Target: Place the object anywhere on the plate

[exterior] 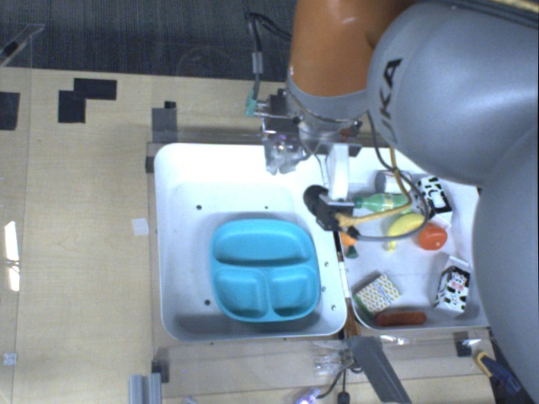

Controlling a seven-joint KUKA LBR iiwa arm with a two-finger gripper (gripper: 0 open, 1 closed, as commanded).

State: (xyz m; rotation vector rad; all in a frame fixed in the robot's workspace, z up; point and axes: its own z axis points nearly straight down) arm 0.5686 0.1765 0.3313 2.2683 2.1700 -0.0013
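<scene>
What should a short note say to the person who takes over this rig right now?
Gripper: over the far edge of the left white bin; open or shut, I cannot tell; no object seen in it.
Blue plastic plate with three compartments: in the left bin, nothing on it.
Green bottle, yellow banana-shaped toy, orange round toy, brown sausage-shaped toy: all in the right white bin.
Done: nothing placed yet.
Left: pick one object, put it on the plate.

Bright overhead light; white bin (210,173) glares (slight blur)
</scene>
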